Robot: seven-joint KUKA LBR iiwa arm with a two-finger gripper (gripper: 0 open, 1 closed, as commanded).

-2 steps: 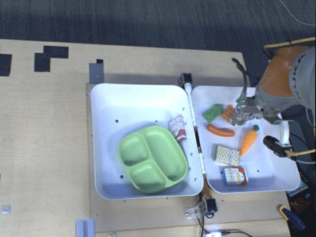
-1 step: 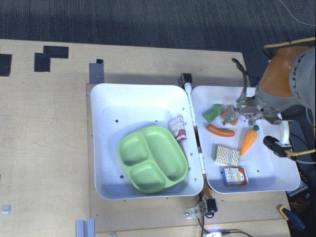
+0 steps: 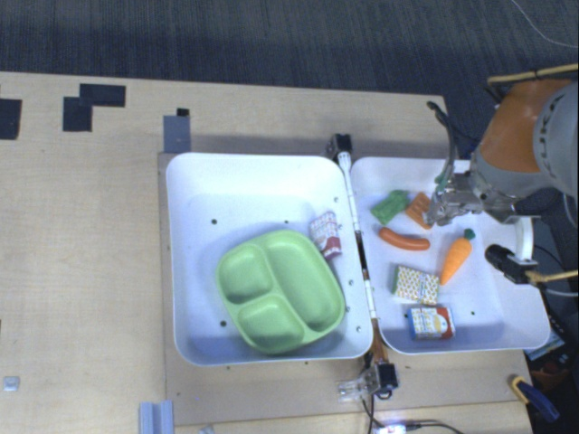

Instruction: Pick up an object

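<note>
Toy food lies scattered in the right bin (image 3: 507, 333), a shallow white tray on the pale wooden desk (image 3: 81, 269). At that bin's far edge sits the gripper (image 3: 441, 208); whether it is spread or pressed together cannot be told from this angle, and nothing can be seen between its parts. Just beside it lie a green leafy piece (image 3: 391, 206) and a small orange piece (image 3: 418, 210). A smooth red-orange sausage (image 3: 403, 239) lies near the bin's left wall, its long axis running roughly along the left-right direction. A tapered orange carrot (image 3: 455, 257) lies slantwise, green tip toward the far right. A patterned flat packet (image 3: 416, 285) and a small boxy carton (image 3: 430, 322) lie toward the near edge. In the left bin (image 3: 194, 206) rest a glossy green three-compartment plate (image 3: 280, 289) and a red-and-white wrapper (image 3: 327, 234) by the right wall.
</note>
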